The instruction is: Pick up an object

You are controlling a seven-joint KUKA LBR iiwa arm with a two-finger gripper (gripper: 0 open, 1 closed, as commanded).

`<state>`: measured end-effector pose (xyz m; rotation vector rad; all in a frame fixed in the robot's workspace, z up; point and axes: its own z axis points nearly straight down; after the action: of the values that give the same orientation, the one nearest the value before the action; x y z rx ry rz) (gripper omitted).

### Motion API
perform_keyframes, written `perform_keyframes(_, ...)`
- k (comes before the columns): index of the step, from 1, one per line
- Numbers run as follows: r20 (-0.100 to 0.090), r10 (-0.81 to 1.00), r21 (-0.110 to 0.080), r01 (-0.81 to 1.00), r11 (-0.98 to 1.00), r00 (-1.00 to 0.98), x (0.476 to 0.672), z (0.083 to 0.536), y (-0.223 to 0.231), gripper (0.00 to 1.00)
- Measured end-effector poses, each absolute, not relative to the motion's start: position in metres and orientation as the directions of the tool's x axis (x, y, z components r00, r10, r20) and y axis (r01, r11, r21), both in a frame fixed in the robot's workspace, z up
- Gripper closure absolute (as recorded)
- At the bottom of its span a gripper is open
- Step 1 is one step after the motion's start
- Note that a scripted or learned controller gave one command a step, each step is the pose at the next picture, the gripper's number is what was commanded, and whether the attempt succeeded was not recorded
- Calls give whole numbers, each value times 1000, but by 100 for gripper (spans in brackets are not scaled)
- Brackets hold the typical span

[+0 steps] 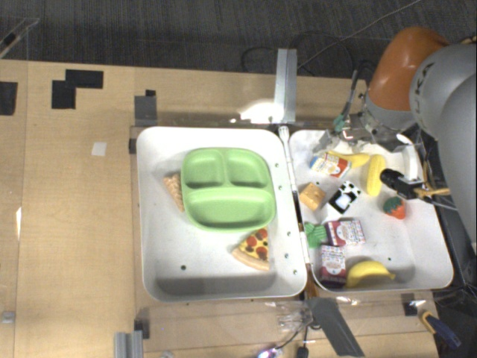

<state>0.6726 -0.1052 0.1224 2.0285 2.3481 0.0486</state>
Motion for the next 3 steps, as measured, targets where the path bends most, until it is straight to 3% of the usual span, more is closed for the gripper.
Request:
perform_keyframes(1,-8,990,51,989,138,-138,670,121,-106,0)
perform_keyframes(2,-8,990,62,988,143,-142,673,136,-103,100)
perform_keyframes(3,-8,990,62,988,143,-142,673,136,-103,0)
